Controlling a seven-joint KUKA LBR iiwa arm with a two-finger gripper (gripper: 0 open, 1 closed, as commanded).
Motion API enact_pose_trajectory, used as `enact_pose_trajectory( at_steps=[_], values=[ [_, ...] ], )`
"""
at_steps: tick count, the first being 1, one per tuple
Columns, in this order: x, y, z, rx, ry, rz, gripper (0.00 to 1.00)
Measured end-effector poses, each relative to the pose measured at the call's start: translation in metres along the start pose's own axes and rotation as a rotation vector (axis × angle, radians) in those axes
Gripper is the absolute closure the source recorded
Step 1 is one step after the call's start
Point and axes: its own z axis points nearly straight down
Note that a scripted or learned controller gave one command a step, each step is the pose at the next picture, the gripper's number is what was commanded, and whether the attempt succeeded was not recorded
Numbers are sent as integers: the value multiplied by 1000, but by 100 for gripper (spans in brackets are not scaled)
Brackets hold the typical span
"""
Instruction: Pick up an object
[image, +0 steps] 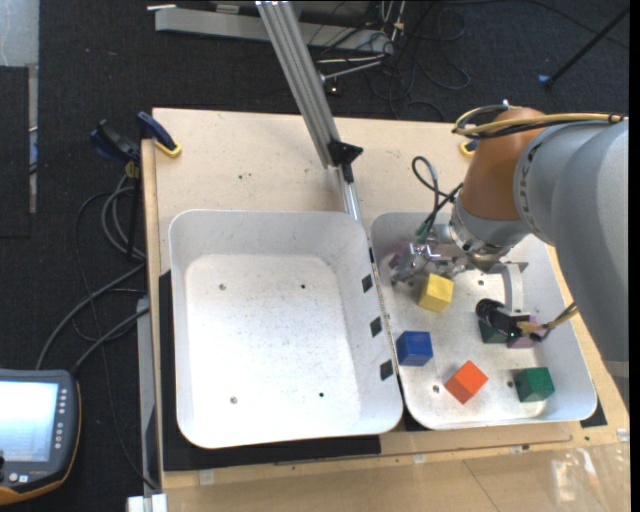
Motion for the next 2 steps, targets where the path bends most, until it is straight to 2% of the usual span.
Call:
enact_pose_trajectory(
  at_steps=[1,2],
  values=[
    [0,-1,-12,3,1,2,100],
    [-8,-4,-70,-11,-2,2,100]
  ],
)
